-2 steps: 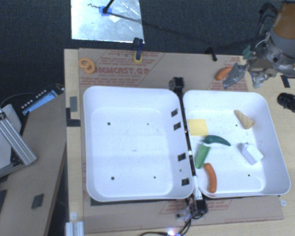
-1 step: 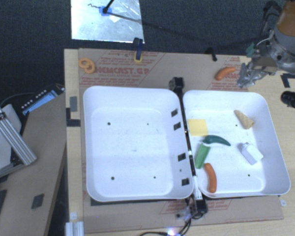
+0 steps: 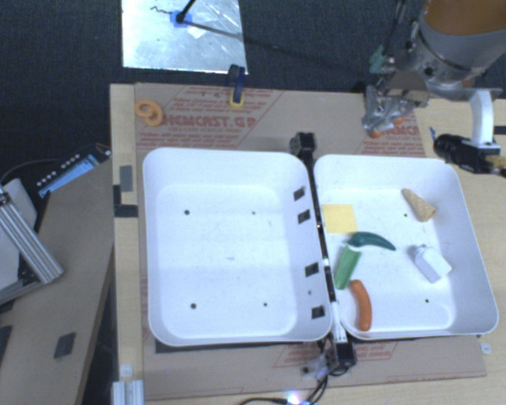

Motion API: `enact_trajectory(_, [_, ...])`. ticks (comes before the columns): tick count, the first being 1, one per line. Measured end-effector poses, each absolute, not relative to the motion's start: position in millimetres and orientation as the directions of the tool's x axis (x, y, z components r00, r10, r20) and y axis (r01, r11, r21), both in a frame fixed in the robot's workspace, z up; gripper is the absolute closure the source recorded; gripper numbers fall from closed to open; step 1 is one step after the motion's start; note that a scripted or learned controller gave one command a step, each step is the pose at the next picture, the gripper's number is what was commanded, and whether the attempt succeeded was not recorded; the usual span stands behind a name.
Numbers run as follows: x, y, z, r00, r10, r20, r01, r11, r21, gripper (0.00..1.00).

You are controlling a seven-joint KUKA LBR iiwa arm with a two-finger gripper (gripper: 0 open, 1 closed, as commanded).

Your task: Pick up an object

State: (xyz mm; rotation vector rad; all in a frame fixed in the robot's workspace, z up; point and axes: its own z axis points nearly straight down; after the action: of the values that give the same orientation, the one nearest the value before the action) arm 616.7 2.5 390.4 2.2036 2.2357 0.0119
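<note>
Rightward bin [image 3: 464, 226]: five objects.

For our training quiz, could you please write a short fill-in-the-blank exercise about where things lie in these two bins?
1. The yellow square, the orange sausage and the white block all lie in the ____ bin.
2. The dark green pepper lies just above the light green ____.
3. The tool is above the bench, beyond the right bin's ____ edge.

Missing words: right; stick; far
</note>
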Motion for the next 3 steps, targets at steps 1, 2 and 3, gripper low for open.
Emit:
enact_trajectory(1, [608.8, 54.7, 427.7, -0.01, 1.0, 0.002, 1.0, 0.01, 0.006, 1.0])
enact_trajectory(2, [545.6, 87.2, 391.1, -0.008, 1.0, 0.001, 1.0, 0.008, -0.004, 1.0])
enact_trajectory(3, [516.9, 140.6, 407.1, -0.01, 1.0, 0.002, 1.0, 0.01, 0.003, 1.0])
